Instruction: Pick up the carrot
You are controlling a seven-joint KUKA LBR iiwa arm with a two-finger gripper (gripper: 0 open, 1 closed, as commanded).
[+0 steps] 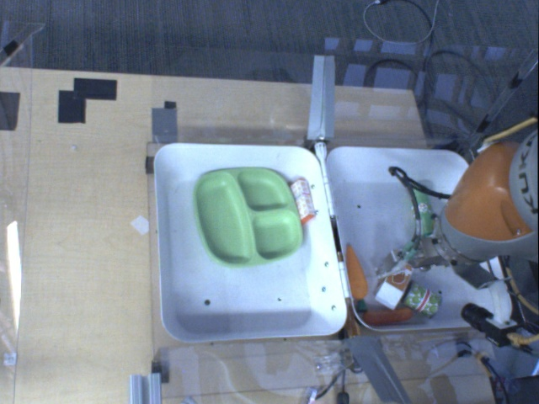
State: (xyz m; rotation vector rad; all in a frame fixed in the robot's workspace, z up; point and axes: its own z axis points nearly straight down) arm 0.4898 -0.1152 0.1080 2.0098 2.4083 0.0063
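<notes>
We see our arm (497,200) as a grey shell with a rounded orange band and black cables.

We can read very little here. On the arm's grey housing (526,179), at the right edge just above the orange band (488,200), we make out part of dark lettering, seemingly "KU", cut off by the frame. The small packet (302,200) beside the green tray (248,215) and the green can (424,300) carry printing, but it is too small for us to read.
</notes>
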